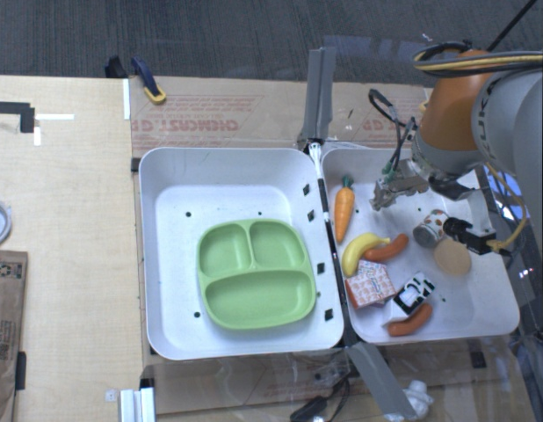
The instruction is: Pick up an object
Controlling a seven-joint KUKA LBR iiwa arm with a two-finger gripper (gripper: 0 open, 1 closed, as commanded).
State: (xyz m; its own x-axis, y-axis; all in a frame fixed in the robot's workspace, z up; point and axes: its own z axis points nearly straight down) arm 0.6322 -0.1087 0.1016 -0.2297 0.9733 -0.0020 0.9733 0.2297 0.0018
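The right bin point(482, 319) holds several small items. An orange carrot point(343, 209) lies along its left wall. Below it are a yellow banana point(359, 249) and a reddish sausage point(390, 249). A red and white box point(371, 284) sits near the front, beside a black and white object point(414, 294) and a second sausage point(409, 320). A small can point(430, 229) and a tan round piece point(452, 258) lie to the right. My gripper point(384, 197) hangs over the bin's back part, right of the carrot and above the banana, with nothing seen in it.
The left bin point(166, 236) holds a green divided plate point(256, 273). A grey post point(319, 95) stands at the back between the bins. The arm's orange band point(452, 112) and cables hang over the right bin's back right corner.
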